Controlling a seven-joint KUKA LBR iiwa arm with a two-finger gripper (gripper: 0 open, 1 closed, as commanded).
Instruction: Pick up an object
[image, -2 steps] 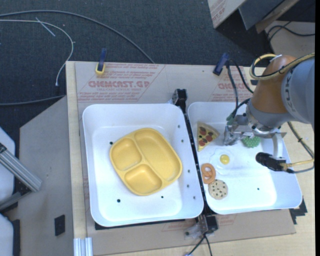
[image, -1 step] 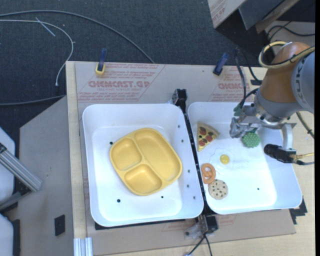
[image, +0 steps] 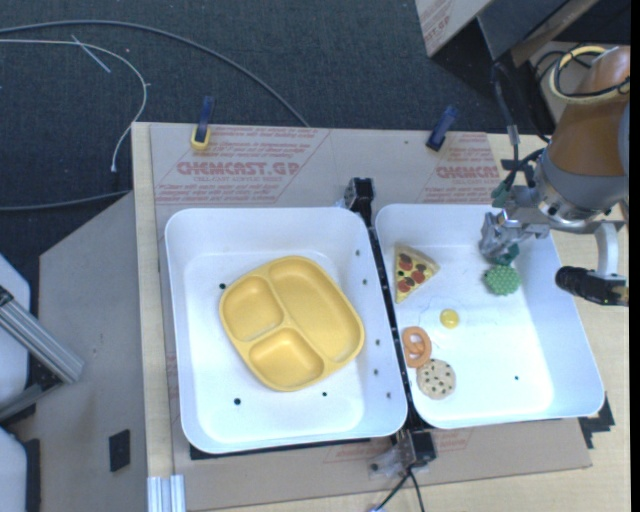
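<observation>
Hovering in the right bin (image: 560, 390), the end effector (image: 497, 247) sat just above the green toy (image: 502, 279); grip state could not be told.

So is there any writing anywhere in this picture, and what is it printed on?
"CHEMCAST GP": red print on the brown board under the bins, above the left bin.
"CHEMCAST": the same red print above the right bin, cut off by the arm.
Smaller red lines beneath both: too blurred to read.
Box at the top edge: print unreadable.
</observation>
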